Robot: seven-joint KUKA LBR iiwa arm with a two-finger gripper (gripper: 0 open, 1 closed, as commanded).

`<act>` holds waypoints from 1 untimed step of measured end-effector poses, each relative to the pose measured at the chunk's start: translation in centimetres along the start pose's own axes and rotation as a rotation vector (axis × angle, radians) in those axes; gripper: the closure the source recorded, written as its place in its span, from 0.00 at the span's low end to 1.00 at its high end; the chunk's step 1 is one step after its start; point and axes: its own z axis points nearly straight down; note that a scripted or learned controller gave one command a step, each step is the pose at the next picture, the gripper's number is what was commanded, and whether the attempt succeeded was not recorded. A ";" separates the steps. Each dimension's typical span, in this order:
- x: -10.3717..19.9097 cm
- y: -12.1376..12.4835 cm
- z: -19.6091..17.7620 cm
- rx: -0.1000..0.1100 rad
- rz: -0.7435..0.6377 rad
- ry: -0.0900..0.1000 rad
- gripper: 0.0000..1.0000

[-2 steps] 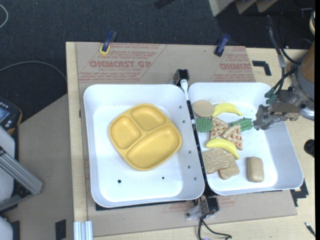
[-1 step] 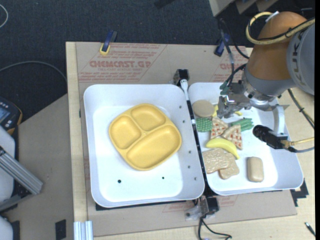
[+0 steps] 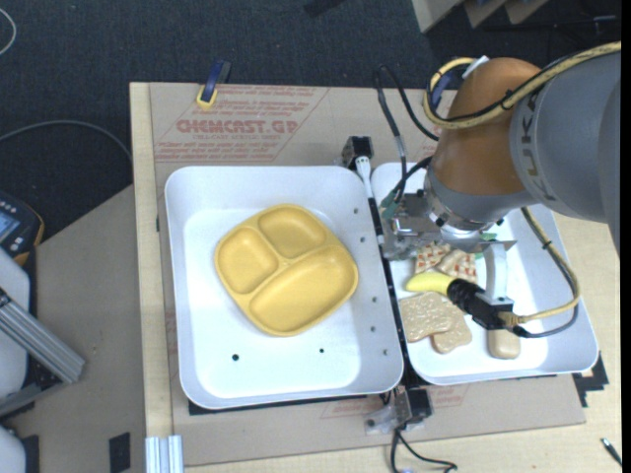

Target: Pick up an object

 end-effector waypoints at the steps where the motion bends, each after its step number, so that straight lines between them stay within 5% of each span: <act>1: 11.9 -2.4 -0.1 -0.003 -0.005 0.002 1.00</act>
